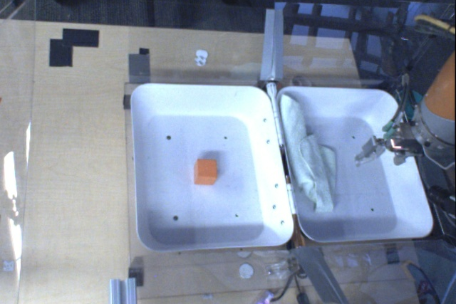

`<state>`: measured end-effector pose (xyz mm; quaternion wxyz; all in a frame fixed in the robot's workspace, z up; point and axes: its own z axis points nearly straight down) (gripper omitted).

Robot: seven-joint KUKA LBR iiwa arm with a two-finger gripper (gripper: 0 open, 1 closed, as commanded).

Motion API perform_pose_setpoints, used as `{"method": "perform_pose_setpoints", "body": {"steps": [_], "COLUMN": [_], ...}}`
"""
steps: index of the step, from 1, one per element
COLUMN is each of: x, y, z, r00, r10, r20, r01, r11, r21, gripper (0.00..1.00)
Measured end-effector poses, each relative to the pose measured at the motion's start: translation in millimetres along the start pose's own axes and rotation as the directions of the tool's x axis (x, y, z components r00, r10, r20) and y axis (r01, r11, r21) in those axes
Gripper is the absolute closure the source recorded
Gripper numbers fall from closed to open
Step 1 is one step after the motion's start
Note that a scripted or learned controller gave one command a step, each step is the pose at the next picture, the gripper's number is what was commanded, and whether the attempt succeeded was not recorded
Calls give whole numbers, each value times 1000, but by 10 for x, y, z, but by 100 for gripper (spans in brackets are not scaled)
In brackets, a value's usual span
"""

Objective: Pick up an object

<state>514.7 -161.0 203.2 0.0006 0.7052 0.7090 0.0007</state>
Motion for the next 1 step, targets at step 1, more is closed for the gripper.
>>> {"method": "perform_pose_setpoints", "body": {"steps": [1], "x": [179], "y": [636], "z": [1128], "r00": [999], "r10": [-50], "r20": [3], "r01": [50], "r11": [999], "r21": [-14], "gripper": [0]}}
